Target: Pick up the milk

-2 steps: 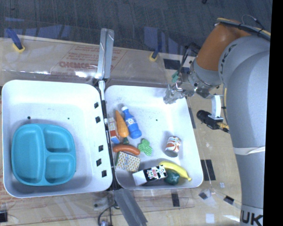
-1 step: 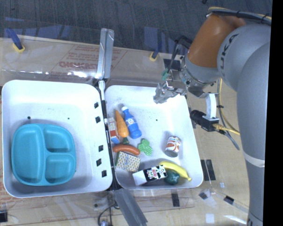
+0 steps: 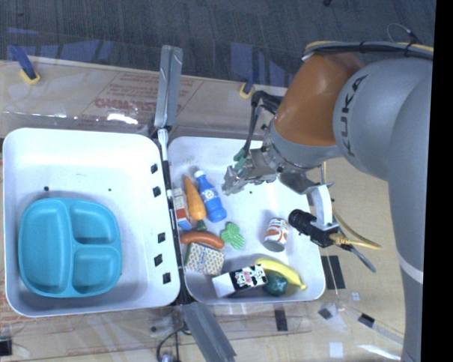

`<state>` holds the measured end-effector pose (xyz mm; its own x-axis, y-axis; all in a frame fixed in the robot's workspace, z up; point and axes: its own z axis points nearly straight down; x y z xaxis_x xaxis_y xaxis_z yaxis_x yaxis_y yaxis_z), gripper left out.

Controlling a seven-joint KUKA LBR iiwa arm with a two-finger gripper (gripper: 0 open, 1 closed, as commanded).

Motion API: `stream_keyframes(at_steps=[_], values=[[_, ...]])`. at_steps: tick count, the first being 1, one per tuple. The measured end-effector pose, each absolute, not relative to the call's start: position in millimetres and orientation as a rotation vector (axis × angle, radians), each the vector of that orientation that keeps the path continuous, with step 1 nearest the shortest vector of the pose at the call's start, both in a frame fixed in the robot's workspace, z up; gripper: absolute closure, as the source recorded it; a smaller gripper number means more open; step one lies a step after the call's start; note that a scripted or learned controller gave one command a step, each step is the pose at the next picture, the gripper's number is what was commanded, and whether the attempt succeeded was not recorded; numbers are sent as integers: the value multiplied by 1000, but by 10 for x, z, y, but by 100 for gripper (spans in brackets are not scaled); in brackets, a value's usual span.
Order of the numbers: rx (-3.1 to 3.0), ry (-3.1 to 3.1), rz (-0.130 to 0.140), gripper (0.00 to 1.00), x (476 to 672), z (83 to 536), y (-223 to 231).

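Note:
The milk [image 3: 241,280] is a small white carton with black cow patches. It lies on its side at the front edge of the right bin [image 3: 312,281], beside a banana [image 3: 281,273]. My gripper [image 3: 238,178] hangs over the back middle of that bin, well behind the carton and apart from it. It is just right of a blue bottle [image 3: 209,197]. Nothing shows in its grasp.
The right bin also holds a carrot [image 3: 194,198], a sausage [image 3: 201,239], a green toy [image 3: 233,235], a red-and-white can [image 3: 277,233], a checkered packet [image 3: 203,258] and a dark green item [image 3: 276,287]. A blue divided plate [image 3: 70,247] lies in the left bin [image 3: 33,149].

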<state>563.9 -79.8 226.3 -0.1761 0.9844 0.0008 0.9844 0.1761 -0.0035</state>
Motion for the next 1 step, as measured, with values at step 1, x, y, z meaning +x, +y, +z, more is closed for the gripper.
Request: stream_keyframes(at_steps=[1], values=[[-2329,-2102,6,100,4903,2362,-356]])
